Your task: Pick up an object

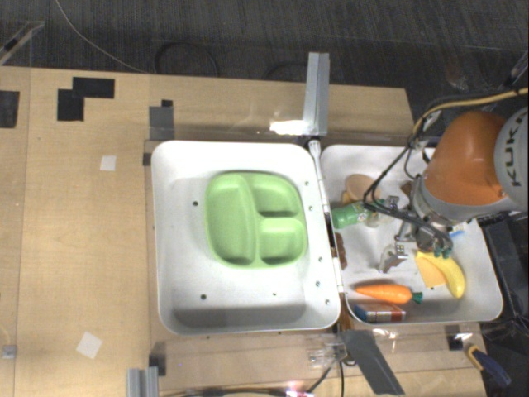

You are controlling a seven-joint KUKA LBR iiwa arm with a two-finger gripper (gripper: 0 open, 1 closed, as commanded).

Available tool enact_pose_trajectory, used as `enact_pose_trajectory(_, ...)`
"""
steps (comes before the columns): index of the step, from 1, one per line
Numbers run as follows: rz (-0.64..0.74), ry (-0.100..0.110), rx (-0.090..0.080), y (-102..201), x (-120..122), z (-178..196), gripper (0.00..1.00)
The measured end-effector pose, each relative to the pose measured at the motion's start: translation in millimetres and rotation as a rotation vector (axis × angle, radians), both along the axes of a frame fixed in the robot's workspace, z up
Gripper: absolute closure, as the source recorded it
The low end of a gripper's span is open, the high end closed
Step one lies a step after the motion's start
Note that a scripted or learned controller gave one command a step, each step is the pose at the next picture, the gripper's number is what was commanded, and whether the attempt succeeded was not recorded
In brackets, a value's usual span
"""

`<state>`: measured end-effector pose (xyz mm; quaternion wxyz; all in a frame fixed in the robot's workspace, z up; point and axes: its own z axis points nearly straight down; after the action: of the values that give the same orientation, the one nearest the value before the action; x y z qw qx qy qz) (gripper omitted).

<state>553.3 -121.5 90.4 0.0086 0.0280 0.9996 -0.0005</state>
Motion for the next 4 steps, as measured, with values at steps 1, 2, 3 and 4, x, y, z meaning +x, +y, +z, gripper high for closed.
enact_pose_trajectory(1,0.165,-0.001,-0.006,-53.9,-39.0,0.2,0.00)
enact_pose_trajectory(2,0.303,-0.002,-0.007,3.5,-27.7,0.8,0.00)
enact_pose_trajectory(3,0.325,0.002,-0.007,-58.0,59.1,41.0,0.00)
enact_pose_trajectory(4,0.298,0.003,-0.005,-65.1,19.8,-1.2,0.00)
